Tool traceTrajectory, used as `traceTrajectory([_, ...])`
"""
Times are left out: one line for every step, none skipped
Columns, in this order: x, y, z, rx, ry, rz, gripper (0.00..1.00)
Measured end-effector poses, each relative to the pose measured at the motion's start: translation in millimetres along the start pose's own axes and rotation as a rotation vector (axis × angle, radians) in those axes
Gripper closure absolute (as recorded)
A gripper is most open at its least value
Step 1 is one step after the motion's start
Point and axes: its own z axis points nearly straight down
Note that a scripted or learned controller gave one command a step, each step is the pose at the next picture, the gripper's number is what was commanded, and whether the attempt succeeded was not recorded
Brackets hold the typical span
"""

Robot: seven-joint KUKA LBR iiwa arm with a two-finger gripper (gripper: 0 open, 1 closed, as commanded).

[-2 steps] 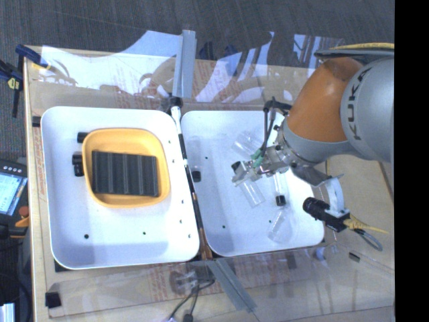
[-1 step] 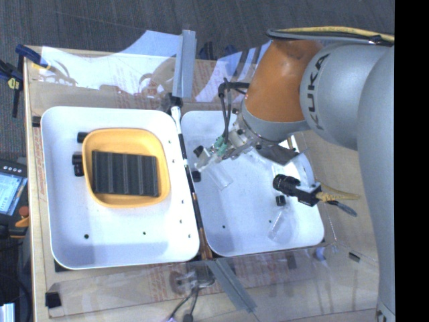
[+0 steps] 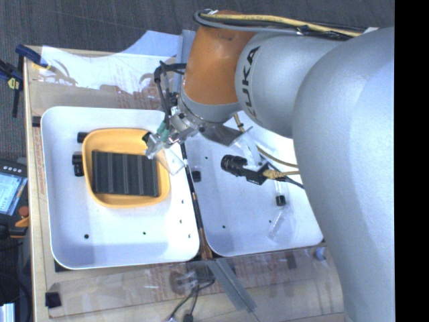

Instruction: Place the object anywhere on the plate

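Over yellow plate (image 3: 100,143) right rim: jaws (image 3: 155,145), arm (image 3: 281,72) above.

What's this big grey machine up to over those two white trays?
A grey robot arm reaches in from the right, its gripper hovering at the upper right rim of a yellow plate in the left bin. A small green object shows at the gripper's tip; whether it is gripped is unclear. A dark ridged insert lies on the plate. The right bin has small clear and black pieces.
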Motion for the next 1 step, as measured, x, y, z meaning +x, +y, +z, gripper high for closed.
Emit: traceTrajectory([-0.2,0.0,-0.2,0.000,0.000,0.000,0.00])
